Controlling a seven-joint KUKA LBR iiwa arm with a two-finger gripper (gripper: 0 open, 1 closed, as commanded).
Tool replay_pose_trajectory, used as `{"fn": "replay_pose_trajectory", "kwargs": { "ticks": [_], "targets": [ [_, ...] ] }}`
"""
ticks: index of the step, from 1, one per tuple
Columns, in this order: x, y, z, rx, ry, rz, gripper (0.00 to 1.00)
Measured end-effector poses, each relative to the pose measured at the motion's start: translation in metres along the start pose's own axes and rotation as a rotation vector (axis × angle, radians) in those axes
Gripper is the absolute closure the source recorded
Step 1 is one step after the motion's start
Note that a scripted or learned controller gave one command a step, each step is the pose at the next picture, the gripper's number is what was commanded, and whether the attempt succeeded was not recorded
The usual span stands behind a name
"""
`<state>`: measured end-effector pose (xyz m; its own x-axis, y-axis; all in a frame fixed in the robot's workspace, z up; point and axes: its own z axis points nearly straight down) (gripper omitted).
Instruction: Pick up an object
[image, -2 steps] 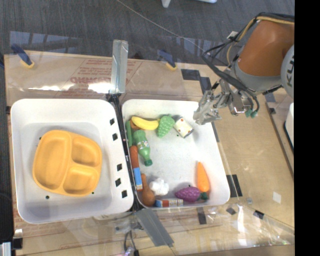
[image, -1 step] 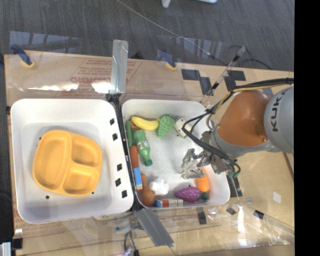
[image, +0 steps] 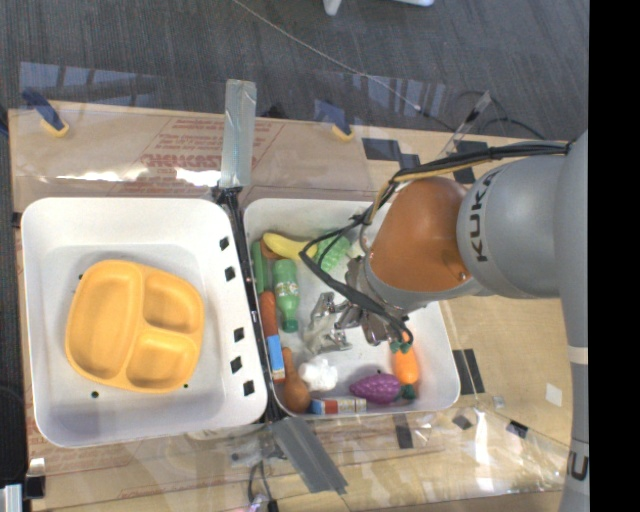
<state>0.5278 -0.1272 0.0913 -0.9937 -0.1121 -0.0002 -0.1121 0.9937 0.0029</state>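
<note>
Camera view: metal two-finger gripper is poised above the right white bin's floor, jaw state unreadable; nearest it, a small orange plastic carrot, judged light, rigid, slippery, best pinched mid-body

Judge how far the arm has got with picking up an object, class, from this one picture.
Done: the arm has reached into the right bin, with its tool low among the toys. In hand: nothing visibly held. Left: gripping and lifting one item, perhaps the green bottle or the carrot beside it. The yellow tray lies in the left bin.
</note>
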Motion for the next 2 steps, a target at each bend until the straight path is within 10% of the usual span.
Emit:
{"fn": "replay_pose_trajectory", "kwargs": {
  "ticks": [1,2],
  "targets": [
    [-0.035,-0.072,-0.045,0.005,-0.004,0.160,1.00],
    [-0.019,-0.085,-0.093,0.006,-0.004,-0.476,1.00]
  ]
}}
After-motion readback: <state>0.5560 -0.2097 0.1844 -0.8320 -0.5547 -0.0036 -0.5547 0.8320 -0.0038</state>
